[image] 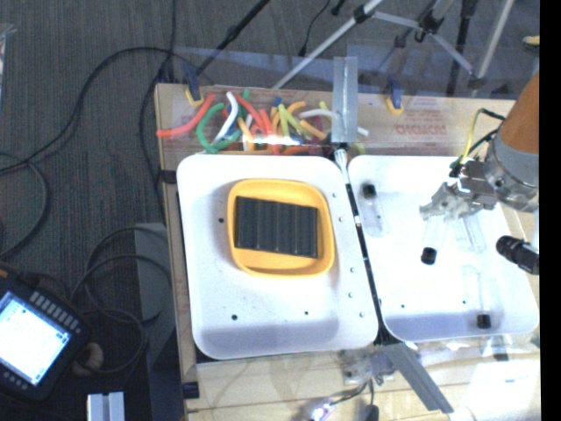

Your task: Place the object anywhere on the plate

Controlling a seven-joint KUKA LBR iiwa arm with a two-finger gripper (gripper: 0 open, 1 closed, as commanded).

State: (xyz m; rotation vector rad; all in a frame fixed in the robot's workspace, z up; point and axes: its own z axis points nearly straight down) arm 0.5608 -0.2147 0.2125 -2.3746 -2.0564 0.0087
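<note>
Hovering claw (456,207) (over right bin (412,310)), grasp unclear.

Camera: single fixed unit, mounted above the bench (175,235), looking down at a slant. Range: middling; both white bins fit whole in frame, the left bin (202,323) near centre, the right bin (517,318) reaching close to the right edge. Framing: far edge of the bench runs across the upper third; dark carpeted floor (79,103) with cables fills the left side and top; tripod legs (412,16) stand beyond the bench at upper right. The arm (521,147) enters from the right edge. No second view shares the scene.
</note>
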